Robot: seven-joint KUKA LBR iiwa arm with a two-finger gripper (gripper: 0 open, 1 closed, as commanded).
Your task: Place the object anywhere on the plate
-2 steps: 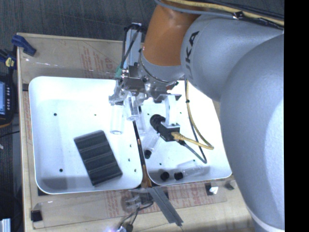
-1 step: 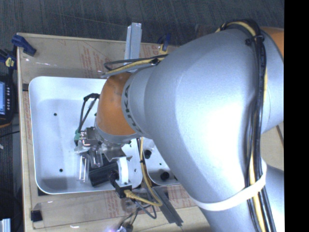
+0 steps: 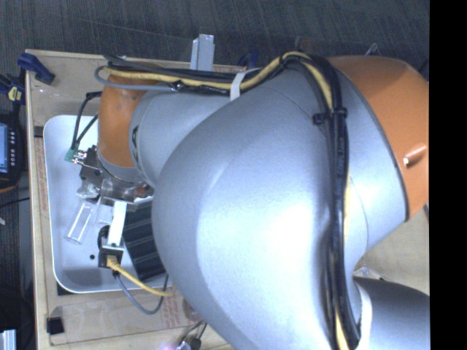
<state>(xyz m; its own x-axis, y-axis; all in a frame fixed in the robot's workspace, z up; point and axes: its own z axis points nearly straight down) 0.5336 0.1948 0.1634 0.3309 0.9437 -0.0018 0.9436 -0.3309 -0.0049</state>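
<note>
Camera view: gripper (image 3: 93, 221) hangs spread apart, grasping nothing, over left bin (image 3: 55, 195); plate unseen, placement seems undone.

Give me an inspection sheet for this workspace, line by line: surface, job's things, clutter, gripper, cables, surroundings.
Surface: a white bin sits on a wooden bench; most of the bench is covered by the arm.
Job's things: plate and object cannot be made out; the arm blocks that area.
Clutter: nothing seen.
Gripper: the gripper hangs over the white bin, clear fingers pointing down-left; open or shut cannot be told, nothing seen between them.
Cables: a yellow cable and black cable run along the arm; another yellow cable loops below the gripper.
Surroundings: dark floor beyond the bench; blue clamp at its corner.
</note>
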